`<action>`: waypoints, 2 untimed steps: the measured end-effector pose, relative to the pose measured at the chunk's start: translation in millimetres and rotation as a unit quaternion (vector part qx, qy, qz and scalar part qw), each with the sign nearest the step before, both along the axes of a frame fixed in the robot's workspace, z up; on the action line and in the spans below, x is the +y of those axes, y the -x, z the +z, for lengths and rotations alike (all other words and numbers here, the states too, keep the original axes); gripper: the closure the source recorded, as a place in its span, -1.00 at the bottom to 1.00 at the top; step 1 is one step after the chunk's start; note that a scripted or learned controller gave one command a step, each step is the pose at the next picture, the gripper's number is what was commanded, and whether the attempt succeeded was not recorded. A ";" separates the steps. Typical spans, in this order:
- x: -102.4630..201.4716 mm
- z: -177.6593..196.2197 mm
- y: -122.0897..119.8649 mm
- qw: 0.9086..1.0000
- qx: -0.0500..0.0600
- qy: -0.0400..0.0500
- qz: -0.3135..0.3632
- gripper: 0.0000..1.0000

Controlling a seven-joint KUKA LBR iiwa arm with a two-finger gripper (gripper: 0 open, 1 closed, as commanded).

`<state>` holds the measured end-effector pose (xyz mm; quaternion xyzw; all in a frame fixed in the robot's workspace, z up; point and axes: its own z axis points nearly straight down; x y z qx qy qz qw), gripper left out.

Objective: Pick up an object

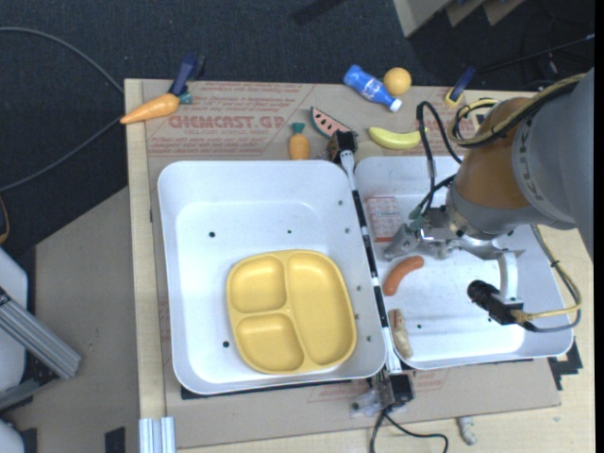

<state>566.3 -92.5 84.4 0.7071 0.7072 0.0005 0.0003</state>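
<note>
A reddish-orange sausage [404,274] lies in the right white bin [472,347], near its left wall. My gripper [412,241] is low inside that bin, just above and behind the sausage, with the grey wrist and orange band rising to the right. From this angle the sausage looks to lie on the bin floor below the gripper rather than in it. A small brown item [400,333] rests at the right bin's front left edge.
The left bin [189,206] holds a yellow divided plate [291,310]. Behind the bins on the bench lie a carrot [151,109], a watermelon slice [326,121], a blue bottle [370,86], an orange ball [398,79] and a banana [394,138]. Cables trail along the arm at right.
</note>
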 end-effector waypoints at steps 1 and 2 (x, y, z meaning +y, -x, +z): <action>-1.4 0.4 19.0 1.000 0.002 0.000 0.000 -1.00; 0.2 0.0 6.6 1.000 0.000 0.000 0.000 -1.00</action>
